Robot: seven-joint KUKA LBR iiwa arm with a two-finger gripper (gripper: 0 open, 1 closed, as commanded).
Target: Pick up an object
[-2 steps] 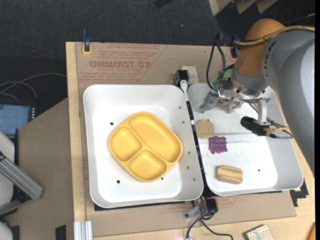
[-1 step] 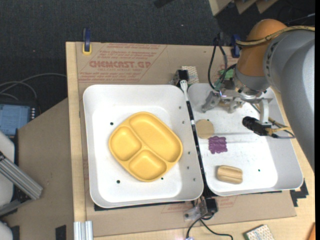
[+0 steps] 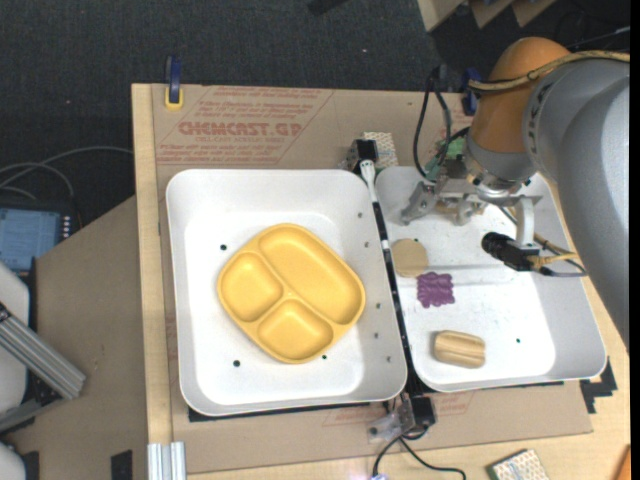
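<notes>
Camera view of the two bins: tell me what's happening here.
The grey arm has its gripper over the far end of the right bin. A tan disc, a purple item and a tan block lie nearer in that bin, none lifted. A yellow divided tray sits in the left bin.

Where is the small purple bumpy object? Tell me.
In the camera view, the purple bumpy object lies in the right white bin, near its left wall, between a tan disc and a tan loaf-shaped block.
</notes>
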